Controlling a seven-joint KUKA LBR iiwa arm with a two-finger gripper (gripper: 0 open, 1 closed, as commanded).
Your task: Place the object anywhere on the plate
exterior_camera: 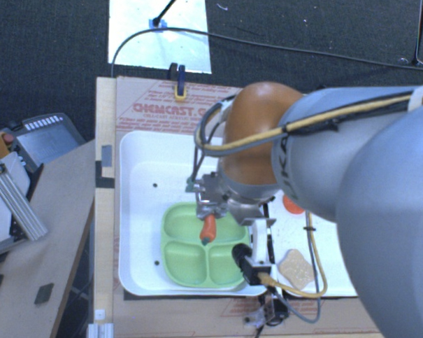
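Centre frame in the white bin, your gripper pinches the orange carrot-like object, long axis hanging vertical directly over the green plate.

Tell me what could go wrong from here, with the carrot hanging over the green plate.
1. The carrot hangs right above a ridge between the compartments of the divided green plate; on release it could tip or roll, perhaps over the rim.
2. The plate lies near the front wall of the white bin, so a nudge from the gripper might shift it.
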